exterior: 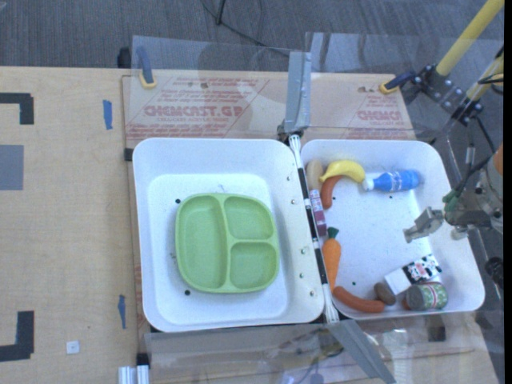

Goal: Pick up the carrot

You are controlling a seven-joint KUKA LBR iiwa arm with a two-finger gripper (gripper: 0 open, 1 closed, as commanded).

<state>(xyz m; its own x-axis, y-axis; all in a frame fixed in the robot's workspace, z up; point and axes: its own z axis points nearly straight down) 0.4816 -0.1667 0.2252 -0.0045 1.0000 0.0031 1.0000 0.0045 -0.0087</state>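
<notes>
We judge the task barely begun: the carrot lies untouched in the right bin, hard against its left wall, greens pointing up the view. Our hand hovers at the bin's right side, well apart from the carrot, with nothing between its parts. Whether it is open or closed we cannot tell. Reaching, gripping and lifting all remain.

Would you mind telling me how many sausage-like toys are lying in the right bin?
2. One sausage lies along the near wall, beside the carrot. Another sausage curves under the banana at the far left corner. More could be hidden behind other toys.
</notes>
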